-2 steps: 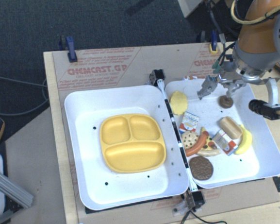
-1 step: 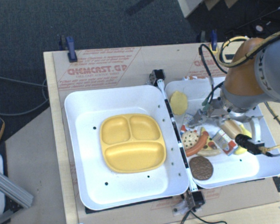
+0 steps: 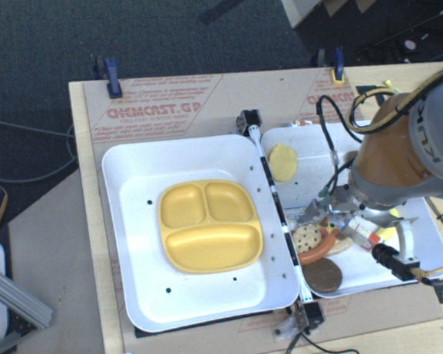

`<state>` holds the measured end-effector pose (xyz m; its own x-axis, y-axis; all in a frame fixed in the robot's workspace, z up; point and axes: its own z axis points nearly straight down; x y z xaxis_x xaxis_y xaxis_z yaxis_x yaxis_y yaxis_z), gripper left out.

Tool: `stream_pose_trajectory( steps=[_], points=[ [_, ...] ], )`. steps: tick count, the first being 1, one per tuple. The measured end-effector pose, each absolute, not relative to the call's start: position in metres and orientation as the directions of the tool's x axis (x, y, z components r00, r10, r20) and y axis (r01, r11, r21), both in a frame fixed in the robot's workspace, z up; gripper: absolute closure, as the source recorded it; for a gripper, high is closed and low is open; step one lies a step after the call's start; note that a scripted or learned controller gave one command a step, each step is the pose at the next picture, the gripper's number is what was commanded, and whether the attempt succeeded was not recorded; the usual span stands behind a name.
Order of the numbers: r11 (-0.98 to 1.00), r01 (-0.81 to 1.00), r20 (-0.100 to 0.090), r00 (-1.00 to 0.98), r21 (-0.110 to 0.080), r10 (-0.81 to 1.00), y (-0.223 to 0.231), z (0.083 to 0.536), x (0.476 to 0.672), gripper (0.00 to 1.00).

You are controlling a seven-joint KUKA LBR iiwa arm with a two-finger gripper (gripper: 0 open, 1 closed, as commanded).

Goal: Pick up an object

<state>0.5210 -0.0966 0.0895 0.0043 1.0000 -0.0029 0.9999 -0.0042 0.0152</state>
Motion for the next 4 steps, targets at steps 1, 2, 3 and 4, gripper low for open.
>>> stream_pose_trajectory(
  steps=[1,2,3,4],
  points=[
    [0.001,1.0,-0.006,-0.001,0.016,1.0,-0.129,0.17,0.595,0.0],
    [-0.005,1.0,0.0,0.005,-0.006,1.0,-0.186,0.08,0.596,0.0],
    [-0.002,1.0,0.002,0.002,-0.005,1.0,-0.181,0.084,0.558,0.0],
    [0.002,1.0,0.003,-0.002,0.001,1.0,-0.216,0.085,0.616,0.0]
  ],
)
